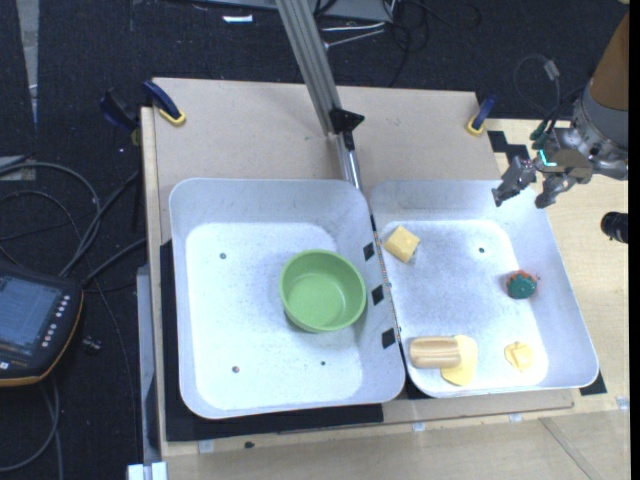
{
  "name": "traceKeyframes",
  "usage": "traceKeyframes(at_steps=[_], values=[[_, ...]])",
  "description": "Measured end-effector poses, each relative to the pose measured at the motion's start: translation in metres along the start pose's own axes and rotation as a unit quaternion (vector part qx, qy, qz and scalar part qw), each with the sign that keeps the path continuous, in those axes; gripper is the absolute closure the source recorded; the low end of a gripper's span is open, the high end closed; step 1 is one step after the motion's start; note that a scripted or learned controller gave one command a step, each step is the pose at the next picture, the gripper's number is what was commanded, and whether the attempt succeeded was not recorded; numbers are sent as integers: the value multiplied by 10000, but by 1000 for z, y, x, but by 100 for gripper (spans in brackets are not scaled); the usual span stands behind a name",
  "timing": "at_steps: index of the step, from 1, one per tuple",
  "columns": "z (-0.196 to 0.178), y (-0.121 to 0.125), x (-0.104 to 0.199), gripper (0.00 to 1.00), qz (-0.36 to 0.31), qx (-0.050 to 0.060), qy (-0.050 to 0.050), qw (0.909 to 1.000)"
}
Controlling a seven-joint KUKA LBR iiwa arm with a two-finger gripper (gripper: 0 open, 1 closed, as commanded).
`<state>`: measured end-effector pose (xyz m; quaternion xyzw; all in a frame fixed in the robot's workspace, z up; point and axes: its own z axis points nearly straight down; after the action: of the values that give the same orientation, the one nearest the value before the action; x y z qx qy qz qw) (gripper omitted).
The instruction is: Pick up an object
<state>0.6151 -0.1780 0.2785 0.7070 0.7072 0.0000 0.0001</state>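
- Camera view: pale wooden tabletop (260, 133) over dark carpet, cables and a handheld pendant (30, 323) at left.
- No legible writing.
- Left glossy white bin (215, 368) holds a round green plastic bowl (322, 290).
- Right white bin (440, 278) holds a yellow cube (402, 244), teal ball (521, 286), tan cylinder (433, 352) and small yellow piece (518, 355).
- End effector (532, 190) hovers over the right bin's far corner, fingers apart, empty.

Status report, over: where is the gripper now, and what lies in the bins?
Gripper open, above right bin's far corner, holding nothing. Yellow block, teal toy below. Green bowl in left bin. Path clear.
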Motion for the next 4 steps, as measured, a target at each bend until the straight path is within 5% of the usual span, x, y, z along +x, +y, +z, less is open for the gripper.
traceKeyframes(at_steps=[1, 4], values=[[0, 0, 0, 0, 0, 0, 0, 10000], [177, 0, 23, 0, -1, 27, 6, 10000]])
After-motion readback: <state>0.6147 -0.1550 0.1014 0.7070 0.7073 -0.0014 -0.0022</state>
